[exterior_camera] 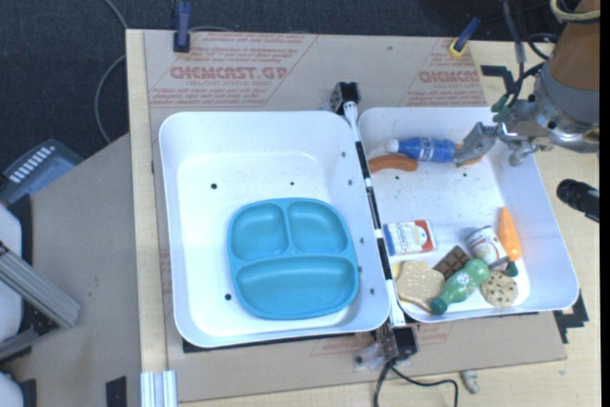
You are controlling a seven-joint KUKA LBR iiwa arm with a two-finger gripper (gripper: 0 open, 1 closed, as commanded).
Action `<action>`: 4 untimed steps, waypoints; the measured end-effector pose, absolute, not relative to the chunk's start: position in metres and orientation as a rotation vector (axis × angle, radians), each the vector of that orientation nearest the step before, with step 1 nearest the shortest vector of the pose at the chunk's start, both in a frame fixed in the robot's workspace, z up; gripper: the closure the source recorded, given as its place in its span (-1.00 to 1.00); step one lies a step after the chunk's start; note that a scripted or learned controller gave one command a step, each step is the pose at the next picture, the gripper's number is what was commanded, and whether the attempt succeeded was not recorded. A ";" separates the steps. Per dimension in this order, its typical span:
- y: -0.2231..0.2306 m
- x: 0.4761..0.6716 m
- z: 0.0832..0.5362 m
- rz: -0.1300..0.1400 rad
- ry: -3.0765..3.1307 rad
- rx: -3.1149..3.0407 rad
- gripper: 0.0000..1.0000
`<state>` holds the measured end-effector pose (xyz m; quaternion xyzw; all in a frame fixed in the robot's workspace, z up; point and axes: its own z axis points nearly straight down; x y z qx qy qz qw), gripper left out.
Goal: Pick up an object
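Two white bins sit side by side on the bench. Left bin point(191, 157) holds a blue divided plate point(291, 257). Right bin point(553, 243) carries the pickable clutter — a blue bottle point(426, 149) and a hot dog point(393, 164) near its far edge, a small red-and-white carton point(410, 237), a carrot point(509, 234), a can point(484, 243), a green bottle point(457, 288), a cracker point(417, 282) and a cookie point(499, 289) toward the near edge. The gripper point(491, 143) hangs just right of the blue bottle, fingers spread, nothing between them.
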<state>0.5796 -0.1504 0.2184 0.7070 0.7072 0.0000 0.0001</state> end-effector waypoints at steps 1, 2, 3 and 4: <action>-0.213 0.563 0.164 -0.001 2.221 2.222 -1.00; -0.216 0.526 0.095 0.000 2.222 2.222 -1.00; -0.217 0.526 0.106 0.001 2.219 2.220 1.00; -0.167 0.544 0.180 0.001 2.222 2.219 1.00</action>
